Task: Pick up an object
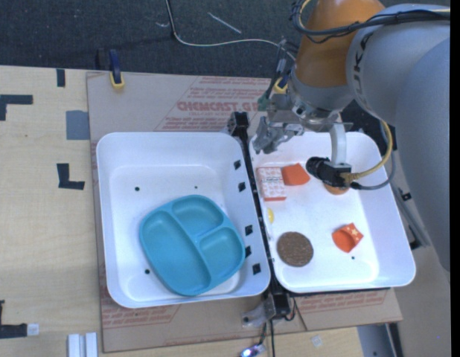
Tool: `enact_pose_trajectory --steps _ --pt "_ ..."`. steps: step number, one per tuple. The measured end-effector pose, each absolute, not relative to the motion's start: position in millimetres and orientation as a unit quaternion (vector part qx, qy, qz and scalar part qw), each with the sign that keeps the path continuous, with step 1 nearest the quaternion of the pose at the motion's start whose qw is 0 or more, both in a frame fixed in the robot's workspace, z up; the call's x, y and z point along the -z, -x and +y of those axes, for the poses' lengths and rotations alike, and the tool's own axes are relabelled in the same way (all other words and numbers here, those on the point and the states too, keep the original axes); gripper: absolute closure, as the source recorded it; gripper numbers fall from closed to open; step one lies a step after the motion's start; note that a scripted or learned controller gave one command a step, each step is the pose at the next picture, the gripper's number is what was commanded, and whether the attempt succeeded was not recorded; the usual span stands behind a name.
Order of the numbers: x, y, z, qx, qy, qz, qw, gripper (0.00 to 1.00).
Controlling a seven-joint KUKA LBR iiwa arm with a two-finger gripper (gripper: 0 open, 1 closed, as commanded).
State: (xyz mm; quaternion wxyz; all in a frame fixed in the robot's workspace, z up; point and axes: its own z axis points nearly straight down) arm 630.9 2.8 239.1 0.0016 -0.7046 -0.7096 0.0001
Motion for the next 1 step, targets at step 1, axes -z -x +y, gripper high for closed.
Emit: enact_pose_trajectory --steps 1 --pt "-242.6 -625.0 59.0 0.0002 0.704 -0.710 0.001 1.00"
